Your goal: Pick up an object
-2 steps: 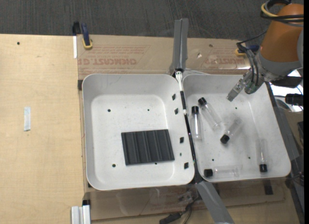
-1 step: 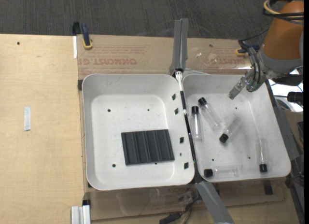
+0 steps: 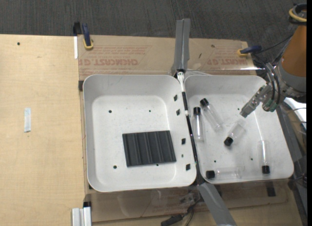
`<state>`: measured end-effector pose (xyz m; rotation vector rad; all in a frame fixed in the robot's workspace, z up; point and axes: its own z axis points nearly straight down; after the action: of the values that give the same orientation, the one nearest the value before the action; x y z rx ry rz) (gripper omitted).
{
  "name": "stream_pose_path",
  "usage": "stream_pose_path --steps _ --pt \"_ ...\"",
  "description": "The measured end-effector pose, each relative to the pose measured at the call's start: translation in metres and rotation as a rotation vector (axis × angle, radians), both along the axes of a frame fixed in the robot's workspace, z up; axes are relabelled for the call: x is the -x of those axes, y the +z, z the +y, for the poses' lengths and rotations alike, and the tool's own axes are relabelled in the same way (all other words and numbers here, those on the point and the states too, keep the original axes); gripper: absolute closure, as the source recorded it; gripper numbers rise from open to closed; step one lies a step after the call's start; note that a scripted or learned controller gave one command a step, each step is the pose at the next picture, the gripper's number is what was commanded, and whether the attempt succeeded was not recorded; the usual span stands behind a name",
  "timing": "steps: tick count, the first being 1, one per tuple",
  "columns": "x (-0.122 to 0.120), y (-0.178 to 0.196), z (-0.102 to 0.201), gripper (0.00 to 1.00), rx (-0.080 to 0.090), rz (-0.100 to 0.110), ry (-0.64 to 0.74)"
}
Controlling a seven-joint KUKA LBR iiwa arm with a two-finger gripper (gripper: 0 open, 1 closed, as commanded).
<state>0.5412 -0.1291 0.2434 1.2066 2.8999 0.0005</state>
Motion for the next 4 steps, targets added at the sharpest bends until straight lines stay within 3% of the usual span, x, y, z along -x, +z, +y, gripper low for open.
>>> stream_pose_path --steps 1,2,3,4 --pt "0.000 0.000 0.000 0.00 0.000 0.000 0.000" --pt "-0.024 -0.151 -0.010 0.00 0.000 -0.001 0.023" --pt "-0.051 -0.151 -0.050 0.00 0.001 -0.003 0.193" --pt "-0.052 -0.141 -0.051 1.00 0.001 -0.007 0.189"
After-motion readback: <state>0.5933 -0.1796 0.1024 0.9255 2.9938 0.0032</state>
